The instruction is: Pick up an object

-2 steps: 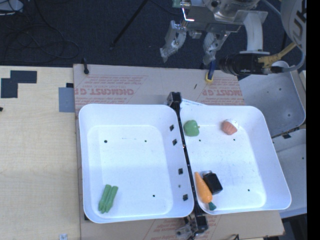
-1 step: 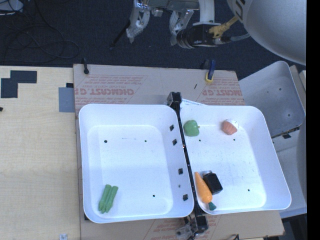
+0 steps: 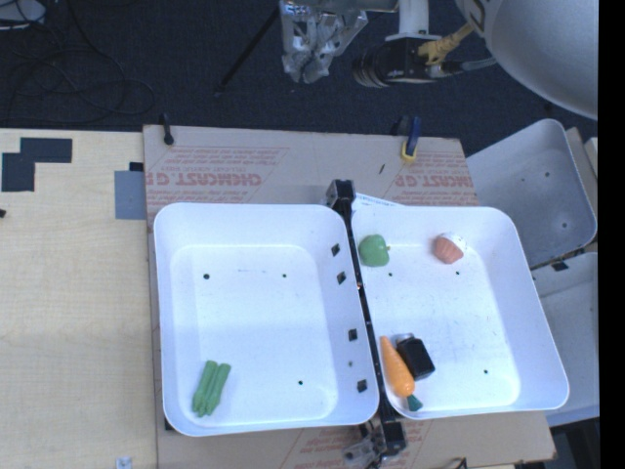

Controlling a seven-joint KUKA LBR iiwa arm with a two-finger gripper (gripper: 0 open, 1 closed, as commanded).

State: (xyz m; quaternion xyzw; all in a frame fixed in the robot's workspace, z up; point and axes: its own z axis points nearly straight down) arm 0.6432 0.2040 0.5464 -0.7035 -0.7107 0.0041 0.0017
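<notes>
So the gripper (image 3: 311,59) is parked way up at the top of the camera view, over the dark floor past the far edge of the bench, hanging off the grey arm (image 3: 547,27); nothing is between its fingers, and honestly I can't tell if they're apart or together; it's a metallic blur. All 4 objects sit well below it in the 2 white bins. Right bin (image 3: 527,360): a green round thing (image 3: 374,251) lies nearest, just below and slightly right of the gripper; a pinkish-orange piece (image 3: 448,249) is further right; a toy carrot (image 3: 396,364) and a black block (image 3: 415,356) touch each other down near the front rim. Left bin (image 3: 171,311): a green bean pod (image 3: 211,388) is far below and left, in the front corner.
</notes>
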